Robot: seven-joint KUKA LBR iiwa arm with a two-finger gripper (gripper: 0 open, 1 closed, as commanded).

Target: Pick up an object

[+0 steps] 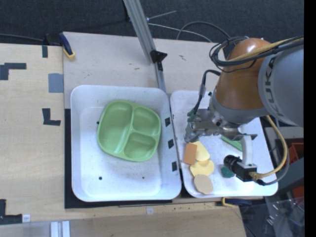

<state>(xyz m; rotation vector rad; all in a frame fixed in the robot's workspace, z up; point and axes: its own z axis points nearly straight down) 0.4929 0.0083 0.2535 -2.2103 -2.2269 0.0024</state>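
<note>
From the fixed camera above, the table carries two shallow white bins side by side. The left bin holds a green divided plate with three compartments, lying slightly turned and resting toward the upper middle of the bin floor; a few dark specks dot the bare white floor below it.

The right bin is where the arm works, reaching in from the right with its orange band bulging above the wrist. The gripper hangs low over the left part of this bin, close to the wall shared with the other bin, and its tip sits just above a cluster of small flat pieces (toy food, by the look of them). Nearest the gripper is an orange piece, touching a yellow piece beside it; a second yellow piece lies just below, and a round tan piece lies below that, near the bin's front wall. Whether the gripper is spread or closed cannot be told from this angle, since the wrist body covers it, and nothing can be seen clamped in it.

To the right of the cluster lie a small teal object and a green strip, partly hidden under the arm's hardware. A slanted metal pole rises from the table behind the bins.
</note>
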